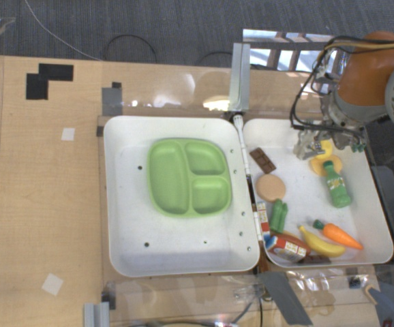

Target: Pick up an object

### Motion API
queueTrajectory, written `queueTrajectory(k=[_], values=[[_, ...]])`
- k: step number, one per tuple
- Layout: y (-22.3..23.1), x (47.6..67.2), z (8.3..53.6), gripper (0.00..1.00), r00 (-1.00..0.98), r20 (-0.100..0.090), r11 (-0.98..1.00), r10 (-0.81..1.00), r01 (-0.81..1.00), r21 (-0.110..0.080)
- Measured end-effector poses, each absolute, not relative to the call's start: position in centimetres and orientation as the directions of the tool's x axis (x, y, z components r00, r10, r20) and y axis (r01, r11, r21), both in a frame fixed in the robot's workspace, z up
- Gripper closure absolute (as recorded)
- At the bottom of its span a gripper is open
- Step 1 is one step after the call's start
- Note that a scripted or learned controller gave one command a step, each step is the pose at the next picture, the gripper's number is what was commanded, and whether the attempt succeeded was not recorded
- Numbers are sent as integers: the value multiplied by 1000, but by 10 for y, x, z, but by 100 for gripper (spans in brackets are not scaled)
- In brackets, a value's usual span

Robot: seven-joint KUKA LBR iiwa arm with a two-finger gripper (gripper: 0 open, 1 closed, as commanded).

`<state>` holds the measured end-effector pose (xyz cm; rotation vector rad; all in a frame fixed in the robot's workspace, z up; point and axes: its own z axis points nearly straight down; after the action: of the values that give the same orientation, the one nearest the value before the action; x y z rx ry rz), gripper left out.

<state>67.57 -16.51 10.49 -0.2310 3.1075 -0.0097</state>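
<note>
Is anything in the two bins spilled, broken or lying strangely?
Nothing stands out. The green divided plate lies flat in the left white bin; the toy foods lie loose in the right white bin, which seems usual.

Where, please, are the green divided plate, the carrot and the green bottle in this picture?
green divided plate (172, 182): camera view, on the floor of its long left compartment.
carrot (340, 236): camera view, on the middle of its orange body.
green bottle (336, 185): camera view, on the middle of its body.
</note>
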Motion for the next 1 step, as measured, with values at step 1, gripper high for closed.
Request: queueTrajectory(k=[1], values=[[-117,664,247,100,-967,-27,967,-253,-253,-9]])
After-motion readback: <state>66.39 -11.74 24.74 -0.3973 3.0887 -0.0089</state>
